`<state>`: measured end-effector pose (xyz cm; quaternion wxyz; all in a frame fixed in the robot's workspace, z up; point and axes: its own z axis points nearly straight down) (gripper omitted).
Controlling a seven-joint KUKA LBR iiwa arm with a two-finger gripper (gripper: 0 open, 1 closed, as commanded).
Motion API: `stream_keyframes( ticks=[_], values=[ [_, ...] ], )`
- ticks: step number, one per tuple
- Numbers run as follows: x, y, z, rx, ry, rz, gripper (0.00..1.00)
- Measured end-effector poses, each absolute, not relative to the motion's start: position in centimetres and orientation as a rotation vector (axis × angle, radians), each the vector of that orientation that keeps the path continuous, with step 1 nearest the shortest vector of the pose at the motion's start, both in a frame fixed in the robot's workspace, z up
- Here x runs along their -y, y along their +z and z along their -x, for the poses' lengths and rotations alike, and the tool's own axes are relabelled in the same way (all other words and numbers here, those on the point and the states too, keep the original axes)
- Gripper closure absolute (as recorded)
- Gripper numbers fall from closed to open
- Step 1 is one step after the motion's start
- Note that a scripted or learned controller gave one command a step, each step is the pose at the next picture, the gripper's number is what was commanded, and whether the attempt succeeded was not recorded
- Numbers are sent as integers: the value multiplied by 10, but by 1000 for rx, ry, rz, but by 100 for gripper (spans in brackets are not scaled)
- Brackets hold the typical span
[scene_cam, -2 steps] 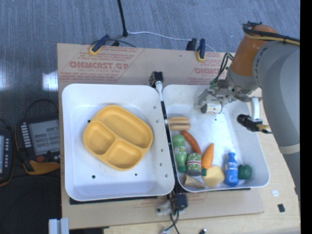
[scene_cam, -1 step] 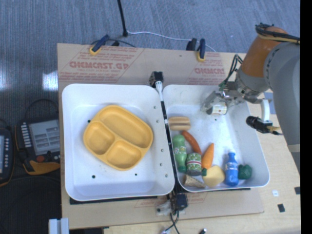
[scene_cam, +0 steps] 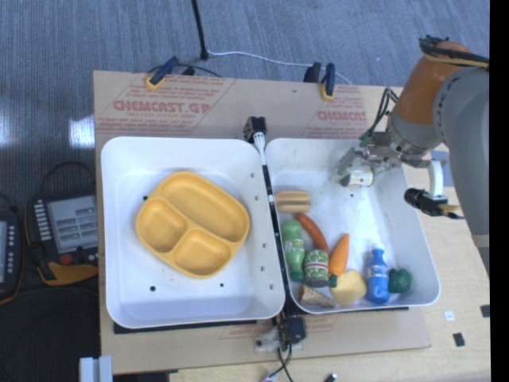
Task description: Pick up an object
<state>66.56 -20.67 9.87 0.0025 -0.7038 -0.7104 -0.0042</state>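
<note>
This looked like a robotics lab: a board surface (scene_cam: 238, 102) stamped with a supplier's name was clamped (scene_cam: 162, 72) in place over grey carpet (scene_cam: 95, 22). On the board sat two white bins (scene_cam: 127, 293) side by side. Left of the board, a control pendant (scene_cam: 67, 221) lay on the carpet among cables, and a thin stand pole (scene_cam: 196, 14) rose behind the board

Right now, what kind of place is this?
Probably a robot test lab: a robot arm reaches over two white bins, toy food fills one, and cables run across the carpet.
</note>
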Motion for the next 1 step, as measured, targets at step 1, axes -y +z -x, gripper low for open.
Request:
stream_keyframes(
  ticks=[1],
  values=[
    [155, 213, -669, 2226, -2, 2221, 100]
  ],
)
